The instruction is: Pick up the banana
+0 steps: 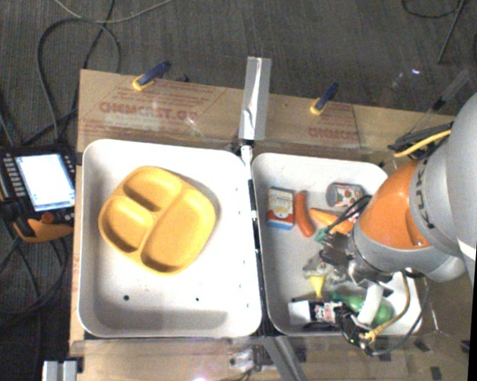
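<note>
Yellow banana (317, 280), right shallow white bin (280, 267): mostly hidden, directly beneath dark two-finger gripper (332, 255); long axis unclear; grip state impossible to tell.

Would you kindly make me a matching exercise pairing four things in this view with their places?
Things:
1. yellow tray
2. small carton
3. handheld screen
4. blue clamp

Places:
A. on the floor, left of the bench
B. in the left bin
C. on the cardboard behind the bins
D. in the right bin, near its left wall

Pairs: 1-B, 2-D, 3-A, 4-C
</note>
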Tool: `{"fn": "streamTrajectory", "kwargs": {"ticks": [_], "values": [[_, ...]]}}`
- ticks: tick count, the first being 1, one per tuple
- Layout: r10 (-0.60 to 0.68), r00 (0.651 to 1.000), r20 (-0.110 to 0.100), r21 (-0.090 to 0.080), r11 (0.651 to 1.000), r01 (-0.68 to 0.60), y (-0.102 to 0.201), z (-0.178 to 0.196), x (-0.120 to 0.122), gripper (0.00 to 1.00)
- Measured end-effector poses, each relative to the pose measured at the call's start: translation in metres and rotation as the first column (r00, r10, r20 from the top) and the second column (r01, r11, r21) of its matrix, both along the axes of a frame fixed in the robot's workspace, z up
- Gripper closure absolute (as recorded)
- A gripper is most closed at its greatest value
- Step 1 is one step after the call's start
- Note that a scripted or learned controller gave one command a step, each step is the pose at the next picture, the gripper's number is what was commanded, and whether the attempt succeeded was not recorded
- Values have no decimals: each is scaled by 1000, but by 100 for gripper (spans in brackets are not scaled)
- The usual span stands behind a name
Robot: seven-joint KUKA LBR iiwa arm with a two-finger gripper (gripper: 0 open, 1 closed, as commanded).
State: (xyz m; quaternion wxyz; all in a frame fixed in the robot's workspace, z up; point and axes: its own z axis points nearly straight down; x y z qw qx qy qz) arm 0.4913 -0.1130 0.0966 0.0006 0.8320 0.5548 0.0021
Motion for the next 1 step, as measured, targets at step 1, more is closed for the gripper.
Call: {"fn": "streamTrajectory", "kwargs": {"ticks": [1], "values": [[-119, 993, -10, -5, 993, 119, 40, 85, 44, 100]]}}
